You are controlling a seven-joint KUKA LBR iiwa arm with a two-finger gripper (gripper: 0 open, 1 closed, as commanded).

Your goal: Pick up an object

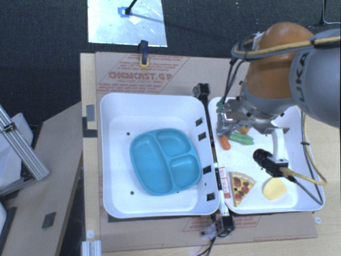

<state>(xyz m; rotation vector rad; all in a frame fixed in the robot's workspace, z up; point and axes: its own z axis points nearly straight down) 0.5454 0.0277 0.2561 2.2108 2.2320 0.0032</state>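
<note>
arm (314,73): grey, orange band above wrist, enters from right | wrist: bent down over right bin's back-left corner | gripper (230,122): low near that corner, pointing down

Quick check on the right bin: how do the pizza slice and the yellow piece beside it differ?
The pizza slice is a triangle, tan with red dots; the yellow piece is rounded and plain pale yellow. The pizza slice lies against the bin's left wall by the divider, while the yellow piece sits further right, near a cable. Both lie flat at the near end of the right bin, away from the gripper.
</note>
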